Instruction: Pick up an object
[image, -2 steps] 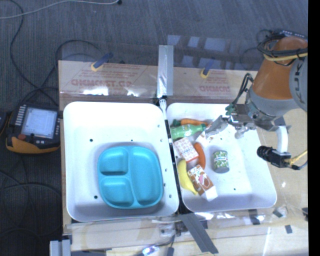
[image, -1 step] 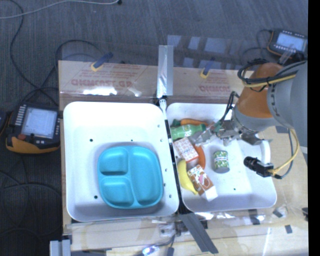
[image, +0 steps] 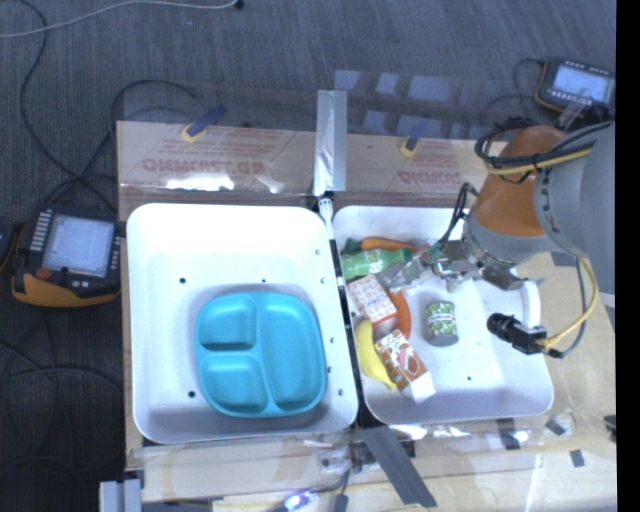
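Observation:
The right bin (image: 500, 385) holds a jumble of small items. An orange carrot (image: 385, 243) lies at the back, with a green packet (image: 370, 264) just in front of it. A red-and-white box (image: 368, 297) and a second orange piece (image: 401, 313) sit beside them. A yellow banana (image: 371, 356) and a red juice carton (image: 405, 364) lie near the front left. A small green-labelled can (image: 441, 323) stands alone in the middle. My gripper (image: 441, 266) hangs low over the bin's back, right of the green packet and just behind the can.
The left bin (image: 160, 260) holds a blue divided plate (image: 262, 352). A black cable fitting (image: 512, 331) hangs over the right bin's right side. Handheld pendants lie at the far left (image: 65, 255) and top right (image: 577, 85). Cardboard lies behind both bins.

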